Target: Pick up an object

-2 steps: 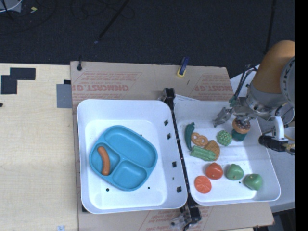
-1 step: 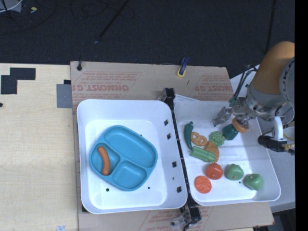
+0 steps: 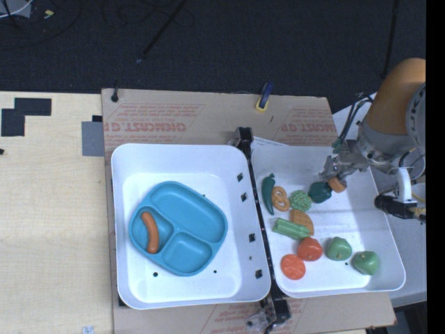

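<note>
My gripper (image 3: 336, 174) hangs low over the upper right part of the right bin (image 3: 389, 284). Just below it lie a dark teal round toy (image 3: 320, 192) and a small orange-brown piece (image 3: 338, 184); whether either is touched I cannot tell. Further left in the same bin are a green chili (image 3: 268, 192), a pretzel (image 3: 280, 199), a broccoli (image 3: 300, 200), an orange piece (image 3: 303, 220) and a green cucumber (image 3: 289, 228). Toward the front sit a red tomato (image 3: 310, 248), an orange-red fruit (image 3: 293, 267) and two green fruits (image 3: 338, 248) (image 3: 366, 261).
The left bin (image 3: 132, 165) holds a blue divided plate (image 3: 188, 218) with a sausage (image 3: 149, 232) in its left compartment. A black divider (image 3: 254, 221) joins the bins. The arm's orange band (image 3: 400, 96) rises at the right. Bare bin floor lies right of the gripper.
</note>
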`<state>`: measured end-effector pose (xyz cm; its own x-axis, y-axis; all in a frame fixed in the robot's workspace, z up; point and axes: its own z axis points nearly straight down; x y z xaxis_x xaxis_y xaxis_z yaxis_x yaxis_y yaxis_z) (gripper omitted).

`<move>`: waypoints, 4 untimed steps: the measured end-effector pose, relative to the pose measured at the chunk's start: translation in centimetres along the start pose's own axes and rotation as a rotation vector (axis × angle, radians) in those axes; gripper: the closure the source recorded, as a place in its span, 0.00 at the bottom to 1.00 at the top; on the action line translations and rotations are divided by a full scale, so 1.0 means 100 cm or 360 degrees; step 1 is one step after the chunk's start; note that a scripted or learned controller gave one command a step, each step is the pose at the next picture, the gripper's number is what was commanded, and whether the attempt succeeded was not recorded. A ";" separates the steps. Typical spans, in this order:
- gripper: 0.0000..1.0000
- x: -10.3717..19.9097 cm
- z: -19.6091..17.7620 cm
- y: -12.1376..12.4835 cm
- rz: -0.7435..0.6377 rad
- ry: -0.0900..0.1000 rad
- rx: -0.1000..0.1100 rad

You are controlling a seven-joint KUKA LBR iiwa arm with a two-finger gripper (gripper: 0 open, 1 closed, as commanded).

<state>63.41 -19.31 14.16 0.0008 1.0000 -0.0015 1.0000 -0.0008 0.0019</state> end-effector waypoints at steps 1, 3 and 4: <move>1.00 -0.007 -0.062 0.003 0.0002 0.0000 -0.0005; 1.00 0.043 -0.076 -0.007 -0.0006 0.0007 0.0009; 1.00 0.089 -0.086 -0.020 -0.0006 0.0008 0.0008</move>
<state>61.37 -10.43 22.72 -0.0029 1.0000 0.0032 1.0000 0.0029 -0.0030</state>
